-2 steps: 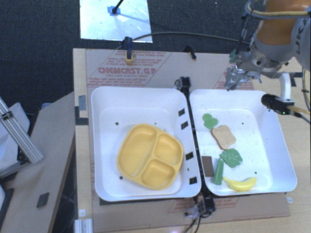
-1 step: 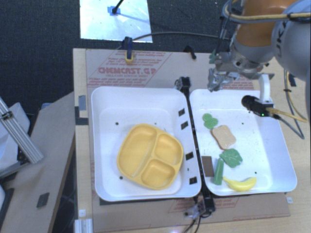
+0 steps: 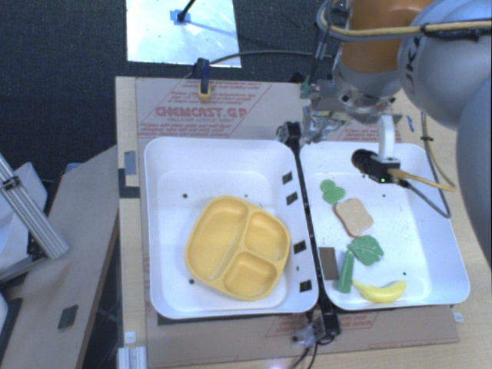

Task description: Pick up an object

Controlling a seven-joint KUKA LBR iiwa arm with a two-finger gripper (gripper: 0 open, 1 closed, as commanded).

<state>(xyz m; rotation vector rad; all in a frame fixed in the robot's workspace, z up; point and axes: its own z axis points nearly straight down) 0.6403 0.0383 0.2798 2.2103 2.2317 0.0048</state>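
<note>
The arm hangs over the back edge of the right bin point(image 3: 453, 283), and the tool point(image 3: 321, 125) sits low near the rim where the two bins meet — whether it is released or clenched cannot be told from this angle. Nothing is seen in its grasp. The candidates all lie in the right bin: a round green piece point(image 3: 333, 191), a slice of toast point(image 3: 354, 217) just beside it, a green leaf point(image 3: 366, 249), a green stick point(image 3: 346, 272) next to a brown block point(image 3: 328, 262), and a banana point(image 3: 379, 290) near the front wall. The yellow tray point(image 3: 238, 247) rests alone in the left bin point(image 3: 165, 229). A good pick likely means choosing a piece with free space on two sides — the toast or the banana look easiest — centring above it and descending straight. The stick and block lie close together near the divider, so a grasp there risks catching both.
</note>
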